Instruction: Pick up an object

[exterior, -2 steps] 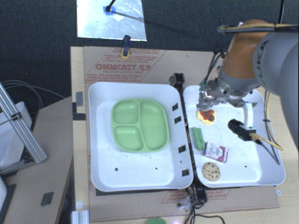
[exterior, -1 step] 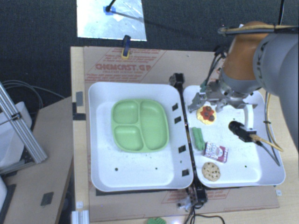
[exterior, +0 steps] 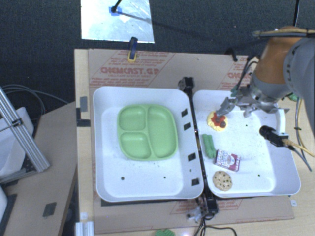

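My bench (exterior: 147, 65) is a tan board, brightly lit, on dark carpet (exterior: 39, 33). A shiny metal sheet (exterior: 117, 14) lies far behind; 1 aluminium rail (exterior: 22, 134) slants at left.

Pale green divided tray (exterior: 147, 132) in white left bin (exterior: 106, 146). In white right bin (exterior: 275, 171): yellow toy with red topping (exterior: 217, 121), green strip (exterior: 209, 145), red-and-white packet (exterior: 227, 160), tan cookie with dark chips (exterior: 222, 181). Grey arm, orange band (exterior: 275, 58).
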